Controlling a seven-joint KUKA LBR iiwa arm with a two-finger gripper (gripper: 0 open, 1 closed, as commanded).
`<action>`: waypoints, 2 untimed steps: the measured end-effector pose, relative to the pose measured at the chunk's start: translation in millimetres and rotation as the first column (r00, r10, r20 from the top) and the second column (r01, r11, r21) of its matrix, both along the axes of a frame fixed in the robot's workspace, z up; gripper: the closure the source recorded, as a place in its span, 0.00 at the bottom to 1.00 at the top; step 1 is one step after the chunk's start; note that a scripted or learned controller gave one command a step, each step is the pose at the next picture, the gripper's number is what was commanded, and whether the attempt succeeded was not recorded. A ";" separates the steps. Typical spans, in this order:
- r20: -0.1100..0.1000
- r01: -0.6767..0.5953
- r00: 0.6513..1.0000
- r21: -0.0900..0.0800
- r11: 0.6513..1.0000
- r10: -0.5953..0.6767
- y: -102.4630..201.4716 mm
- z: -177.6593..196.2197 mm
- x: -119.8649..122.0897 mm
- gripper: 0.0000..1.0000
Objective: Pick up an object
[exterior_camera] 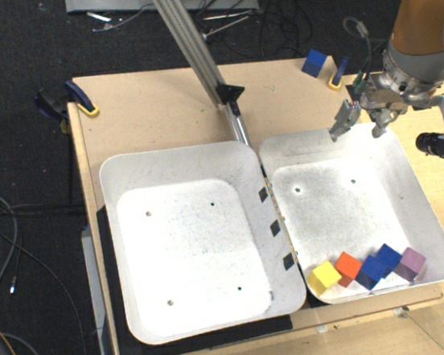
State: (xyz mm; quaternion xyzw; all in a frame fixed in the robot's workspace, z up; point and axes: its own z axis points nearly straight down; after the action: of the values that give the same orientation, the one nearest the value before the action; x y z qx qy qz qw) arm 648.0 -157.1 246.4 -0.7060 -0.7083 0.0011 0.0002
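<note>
**Pincer above far edge of right bin, nothing gripped**

Pincer (359,124): fingers spread apart, nothing between them; positioned over the far rim of the right bin (419,195), well apart from the blocks. Carried by the grey arm (420,16) with orange band, entering from the right.

Candidate objects: four blocks grouped in the near corner of the right bin, in a row along the near wall. From left to right: yellow block (325,276), orange block (348,266), blue block (379,265), purple block (411,264). Packed closely, neighbours touching or just beside one another.

Left bin (119,194): white, beside the right bin, walls meeting at the centre.

On the table (148,109), beyond the bins at far right: another blue block (315,62). Slanted metal pole (192,42) rising from between the bins at the far side.
</note>
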 end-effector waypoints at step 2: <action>0.005 0.004 1.000 0.000 1.000 -0.004 47.7 -30.8 -36.2 0.00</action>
State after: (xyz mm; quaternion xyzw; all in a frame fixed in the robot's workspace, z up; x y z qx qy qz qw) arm 611.7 -109.4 215.6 -0.7072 -0.7070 -0.0007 -0.0015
